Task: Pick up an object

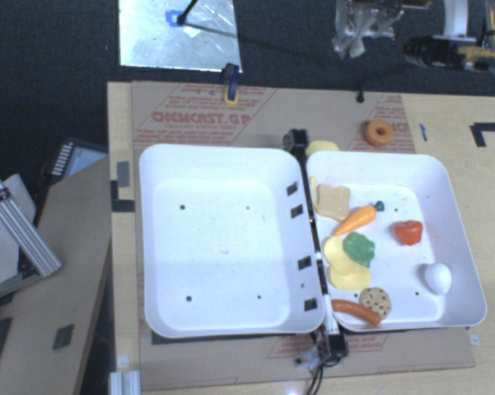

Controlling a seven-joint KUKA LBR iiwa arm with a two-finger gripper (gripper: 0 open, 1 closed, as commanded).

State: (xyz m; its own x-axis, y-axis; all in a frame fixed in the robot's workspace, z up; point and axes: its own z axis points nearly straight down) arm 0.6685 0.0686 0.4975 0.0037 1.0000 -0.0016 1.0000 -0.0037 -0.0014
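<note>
Eight toy foods in right bin [445,189], among them carrot [356,219], egg [437,277].

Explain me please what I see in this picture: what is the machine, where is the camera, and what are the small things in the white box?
One camera looks down at a slant on a bench with two shallow white bins. The robot arm's gripper hangs at the top, above the dark floor, away from the bins, with nothing visible between its fingers. The right bin holds toy food: a bread slice, carrot, broccoli, tomato, egg, cookie, sausage and yellow pieces. A doughnut lies on the board behind it. The left bin sits beside it.
</note>
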